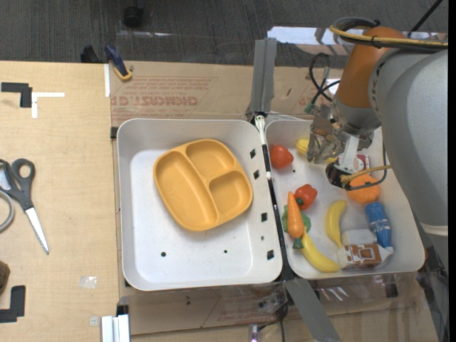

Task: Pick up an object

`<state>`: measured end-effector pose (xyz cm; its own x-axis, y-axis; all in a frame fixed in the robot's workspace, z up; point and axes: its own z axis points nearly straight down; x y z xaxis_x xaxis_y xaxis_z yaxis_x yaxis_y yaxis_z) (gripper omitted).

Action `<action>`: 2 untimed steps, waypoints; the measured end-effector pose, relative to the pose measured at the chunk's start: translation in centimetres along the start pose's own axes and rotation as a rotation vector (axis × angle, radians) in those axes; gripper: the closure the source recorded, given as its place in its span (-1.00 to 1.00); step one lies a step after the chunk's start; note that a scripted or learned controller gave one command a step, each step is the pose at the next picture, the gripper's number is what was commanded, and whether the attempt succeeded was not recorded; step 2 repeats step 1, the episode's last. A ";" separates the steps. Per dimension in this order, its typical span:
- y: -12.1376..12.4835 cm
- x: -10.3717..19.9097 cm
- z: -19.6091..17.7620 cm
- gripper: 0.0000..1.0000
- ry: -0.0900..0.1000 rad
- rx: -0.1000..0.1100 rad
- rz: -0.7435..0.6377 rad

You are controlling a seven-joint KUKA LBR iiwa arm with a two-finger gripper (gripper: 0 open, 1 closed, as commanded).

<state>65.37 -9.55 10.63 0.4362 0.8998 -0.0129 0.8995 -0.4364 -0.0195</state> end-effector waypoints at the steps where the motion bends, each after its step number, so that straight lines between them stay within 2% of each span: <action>1: -0.4 -0.5 0.3 -1.00 -0.009 0.021 0.004; 2: -0.4 -0.5 0.3 -1.00 -0.009 0.021 0.004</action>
